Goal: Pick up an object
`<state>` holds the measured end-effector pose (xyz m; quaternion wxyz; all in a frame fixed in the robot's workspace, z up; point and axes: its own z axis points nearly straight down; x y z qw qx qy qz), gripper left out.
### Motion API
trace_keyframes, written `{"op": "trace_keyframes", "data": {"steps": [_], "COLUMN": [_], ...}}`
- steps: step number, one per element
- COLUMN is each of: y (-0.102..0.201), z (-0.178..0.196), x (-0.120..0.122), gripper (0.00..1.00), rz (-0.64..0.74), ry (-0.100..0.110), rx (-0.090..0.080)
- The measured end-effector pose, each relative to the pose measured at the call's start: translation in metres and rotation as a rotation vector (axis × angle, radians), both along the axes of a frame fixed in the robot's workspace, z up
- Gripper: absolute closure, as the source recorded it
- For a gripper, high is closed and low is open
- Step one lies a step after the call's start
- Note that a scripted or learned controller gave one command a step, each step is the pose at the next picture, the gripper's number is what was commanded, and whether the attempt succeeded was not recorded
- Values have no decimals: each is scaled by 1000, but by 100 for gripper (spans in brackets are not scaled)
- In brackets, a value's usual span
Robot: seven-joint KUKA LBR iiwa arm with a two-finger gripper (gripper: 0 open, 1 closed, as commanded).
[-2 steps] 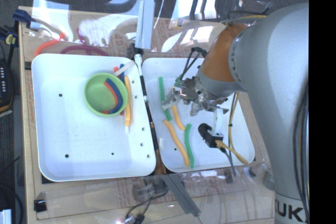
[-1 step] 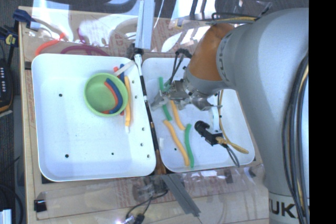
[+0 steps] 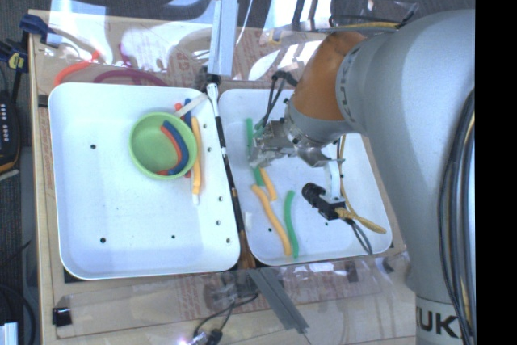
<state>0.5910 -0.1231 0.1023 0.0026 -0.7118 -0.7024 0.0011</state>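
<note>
We are seeing a green bowl (image 3: pixel 153 148) sitting in the left bin (image 3: pixel 105 206), an orange stick (image 3: pixel 195 167) lying beside it, and in the right bin (image 3: pixel 371 191) the gripper (image 3: pixel 262 151) hanging over green and orange strips (image 3: pixel 275 222), perhaps touching one, though we cannot tell whether it is open or closed.

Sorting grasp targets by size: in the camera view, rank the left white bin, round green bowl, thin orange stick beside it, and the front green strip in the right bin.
1. Left white bin
2. Round green bowl
3. Thin orange stick and front green strip: too alike to rank.
</note>
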Motion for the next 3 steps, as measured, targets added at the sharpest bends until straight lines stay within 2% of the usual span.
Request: {"op": "trace_keyframes", "data": {"steps": [1,2,3], "y": [3,3,-7], "z": [122,122,-10], "x": [37,37,27], "gripper": [100,0,0], "rz": [271,272,274], "ry": [-6,-6,-5], "rx": [-1,0,-2]}}
